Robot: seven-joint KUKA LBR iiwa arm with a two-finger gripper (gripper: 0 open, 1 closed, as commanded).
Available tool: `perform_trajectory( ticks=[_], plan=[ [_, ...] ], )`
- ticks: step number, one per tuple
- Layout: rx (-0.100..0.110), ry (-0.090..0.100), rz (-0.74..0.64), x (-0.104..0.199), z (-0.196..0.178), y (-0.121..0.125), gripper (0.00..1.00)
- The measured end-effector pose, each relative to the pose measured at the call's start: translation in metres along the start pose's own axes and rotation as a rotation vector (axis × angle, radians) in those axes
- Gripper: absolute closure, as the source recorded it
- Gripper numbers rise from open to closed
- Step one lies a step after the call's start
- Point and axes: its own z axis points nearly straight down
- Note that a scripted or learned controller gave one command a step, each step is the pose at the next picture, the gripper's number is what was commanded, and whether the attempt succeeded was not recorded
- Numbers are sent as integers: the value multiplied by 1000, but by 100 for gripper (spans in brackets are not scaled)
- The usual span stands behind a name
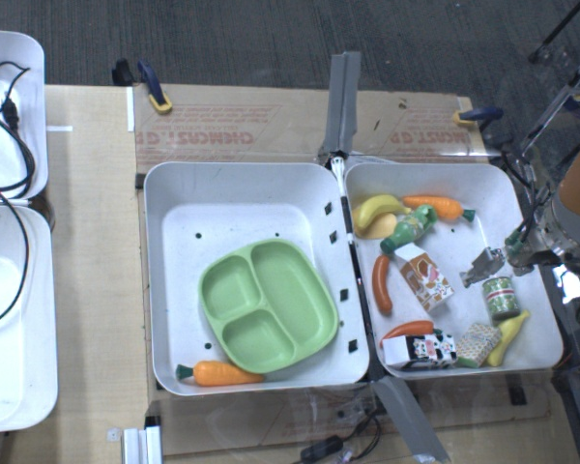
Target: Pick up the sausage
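The sausage (pixel 382 285) lies to the left of the tool (pixel 485 265), its long side running up and down. The tool looks open, holding nothing.

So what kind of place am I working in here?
Probably a robotics lab bench: two white bins clamped side by side, toy food such as the sausage, and loose cables at the left.

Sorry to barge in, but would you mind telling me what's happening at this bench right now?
The arm is after the sausage, which lies loose by the left wall of the right bin, beside a small carton. The gripper hangs over the bin's right half near a green can, apart from the sausage. A green plate sits in the left bin.
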Motion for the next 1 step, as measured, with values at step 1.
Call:
perform_trajectory(
  ticks=[1],
  plan=[
    [-2, -2, -73, 25, -115, 67, 0]
  ],
)
